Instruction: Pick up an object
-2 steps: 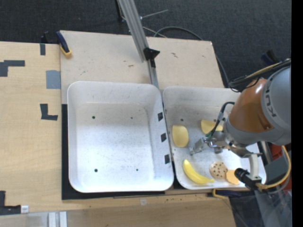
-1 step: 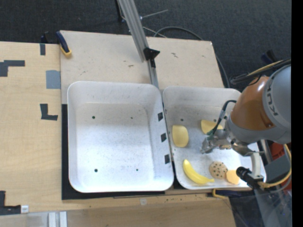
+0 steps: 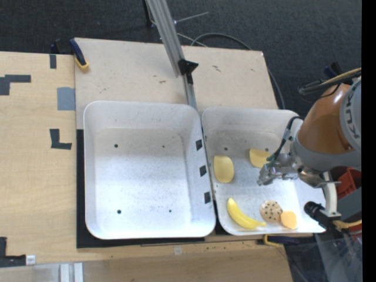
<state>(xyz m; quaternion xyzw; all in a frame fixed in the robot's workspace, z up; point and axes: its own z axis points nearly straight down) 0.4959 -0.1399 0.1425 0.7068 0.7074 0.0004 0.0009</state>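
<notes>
Take the right bin (image 3: 247, 117) as your landmark; everything worth grabbing lies inside it. Nearest its left wall rests a pale yellow oval piece (image 3: 223, 168). Toward the bin's front rim lies a banana (image 3: 243, 215), its long axis running from the left wall diagonally down toward the front right corner. Further right along that rim sit a speckled cookie (image 3: 271, 210) and an orange ball (image 3: 288, 219), just beside each other. Mid-bin, a yellow wedge (image 3: 258, 157) lies just left of the gripper (image 3: 271, 173), closer than anything else. Whether the pincer is spread or clenched you cannot tell from here; nothing shows between its tips. Your likeliest pick is that wedge, a short shift leftward.
</notes>
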